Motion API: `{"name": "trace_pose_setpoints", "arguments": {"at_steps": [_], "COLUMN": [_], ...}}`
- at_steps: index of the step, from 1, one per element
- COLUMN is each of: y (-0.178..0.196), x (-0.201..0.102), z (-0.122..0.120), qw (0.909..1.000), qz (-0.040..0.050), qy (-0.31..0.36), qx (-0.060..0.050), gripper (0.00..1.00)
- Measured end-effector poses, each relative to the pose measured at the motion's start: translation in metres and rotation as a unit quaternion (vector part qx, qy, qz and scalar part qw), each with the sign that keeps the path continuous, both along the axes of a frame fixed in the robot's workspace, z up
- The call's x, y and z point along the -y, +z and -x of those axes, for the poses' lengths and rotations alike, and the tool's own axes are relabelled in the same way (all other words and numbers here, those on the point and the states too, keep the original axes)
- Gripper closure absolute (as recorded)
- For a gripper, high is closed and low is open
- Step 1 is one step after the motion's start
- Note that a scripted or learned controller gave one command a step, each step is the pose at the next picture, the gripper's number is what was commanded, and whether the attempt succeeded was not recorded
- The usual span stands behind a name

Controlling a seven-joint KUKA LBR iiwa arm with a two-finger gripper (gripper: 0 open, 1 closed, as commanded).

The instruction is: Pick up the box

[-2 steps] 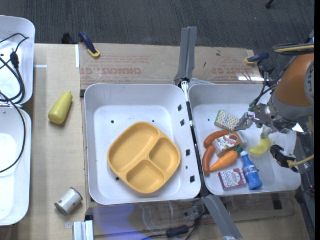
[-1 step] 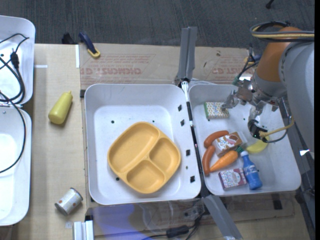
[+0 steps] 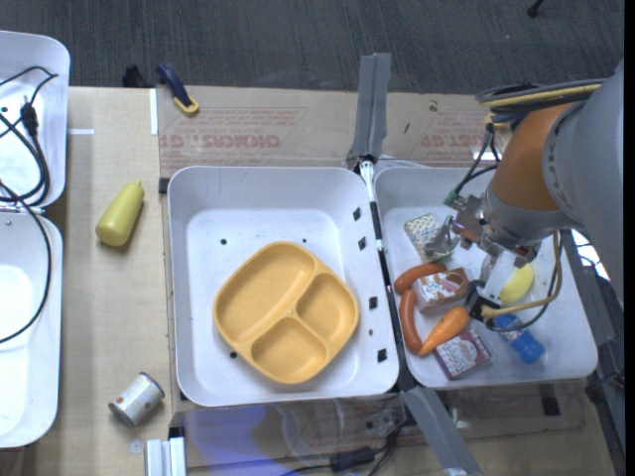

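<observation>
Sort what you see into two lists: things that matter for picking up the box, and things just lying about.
Job: box; gripper; right bin.

Lying about: yellow tray; carrot; sausage; yellow bottle; can; left bin.

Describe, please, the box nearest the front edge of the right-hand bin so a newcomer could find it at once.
Look in the right bin, the one the arm reaches into. Near its front edge, just below the carrot, lies the small flat box. It is the only dark red, maroon packet there, unlike the blue item beside it.
</observation>
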State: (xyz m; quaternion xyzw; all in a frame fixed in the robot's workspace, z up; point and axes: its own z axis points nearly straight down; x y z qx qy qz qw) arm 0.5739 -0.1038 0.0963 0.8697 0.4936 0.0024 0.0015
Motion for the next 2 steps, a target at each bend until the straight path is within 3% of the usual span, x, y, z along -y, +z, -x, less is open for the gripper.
{"name": "trace_pose_setpoints", "arguments": {"at_steps": [1,2], "y": [0.0095,0.0095], "x": [0.0004,0.0005], "z": [-0.0012,-0.0012], "qw": [1.0000,1.0000], "qz": [-0.0005,-0.0004], "qy": [-0.001,-0.002], "qx": [0.002,0.002], "gripper": [1.00,0.00]}}
